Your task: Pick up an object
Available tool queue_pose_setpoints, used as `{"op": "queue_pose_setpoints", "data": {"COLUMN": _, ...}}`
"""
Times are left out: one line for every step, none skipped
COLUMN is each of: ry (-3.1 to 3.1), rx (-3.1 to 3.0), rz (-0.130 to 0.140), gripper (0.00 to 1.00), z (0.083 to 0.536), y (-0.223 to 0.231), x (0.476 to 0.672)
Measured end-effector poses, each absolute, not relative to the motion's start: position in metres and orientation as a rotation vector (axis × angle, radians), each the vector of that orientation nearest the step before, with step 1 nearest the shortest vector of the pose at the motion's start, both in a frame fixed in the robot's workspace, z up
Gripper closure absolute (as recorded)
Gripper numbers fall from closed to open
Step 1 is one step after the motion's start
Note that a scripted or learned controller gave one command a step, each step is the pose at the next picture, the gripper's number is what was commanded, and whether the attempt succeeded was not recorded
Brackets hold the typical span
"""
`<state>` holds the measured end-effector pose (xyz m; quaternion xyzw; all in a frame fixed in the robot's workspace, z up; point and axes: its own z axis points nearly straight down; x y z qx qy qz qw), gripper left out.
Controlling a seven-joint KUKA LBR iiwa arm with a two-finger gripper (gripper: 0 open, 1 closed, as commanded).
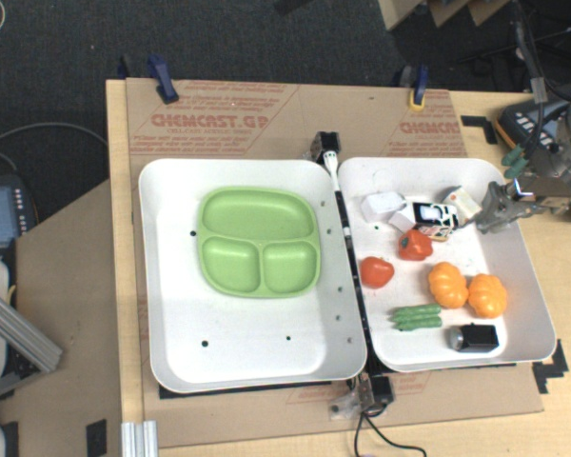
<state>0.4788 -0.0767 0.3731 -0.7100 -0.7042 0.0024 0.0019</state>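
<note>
Target candidates: right shallow white plastic bin [514,346] holds loose small items; none is lifted.
Nearest item: small white block [462,202] at far right of that bin, just beside the gripper [495,212].
Fingers: cannot tell whether parted or clenched; nothing seen between them.
Placement: likely scattered for single grasps.
Crowding: black-and-white box [435,217] touches red round toy [415,245]; two orange pumpkin-shaped toys [467,289] touch.
Further: green bean pod [417,318], black block [475,336] near edge.
Left bin: green three-compartment plate [259,241].

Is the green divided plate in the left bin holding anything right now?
Empty. The green divided plate lies flat in the left bin, and all three compartments show bare green.
</note>
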Motion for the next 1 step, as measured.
{"op": "queue_pose_setpoints", "data": {"ry": -2.212, "rx": -2.225, "rz": 0.006, "gripper": 1.0, "z": 0.3285, "y": -0.1375, "x": 0.4786}}
